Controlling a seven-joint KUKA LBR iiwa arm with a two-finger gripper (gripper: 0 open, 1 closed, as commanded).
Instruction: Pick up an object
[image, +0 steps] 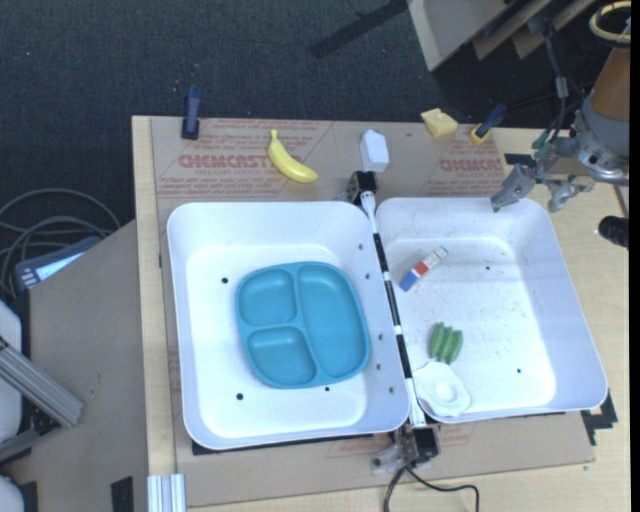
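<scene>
The claw (532, 192) hangs over the far right corner of the right bin (560, 300), its two grey fingers (508, 192) spread wide apart with nothing between them. One finger sits just above the bin's far rim, the other a little to the right of it.

Inside the right bin, well apart from the claw, lie three things. A small red, white and blue block (423, 269) rests near the bin's left wall, toward the far side. A green ridged piece (445, 342) lies nearer the front, also on the left half of the bin. A white rounded object (441, 390) sits in the bin's near left corner, just beside the green piece.

To the left of the right bin, touching it along a shared edge, is the left bin (200, 300), which holds a blue divided plate (300, 323).

Beyond the right bin's far edge, on the cardboard, lie a yellow banana (290, 160), a white block (374, 149) and a pale yellow chunk (438, 122).
</scene>
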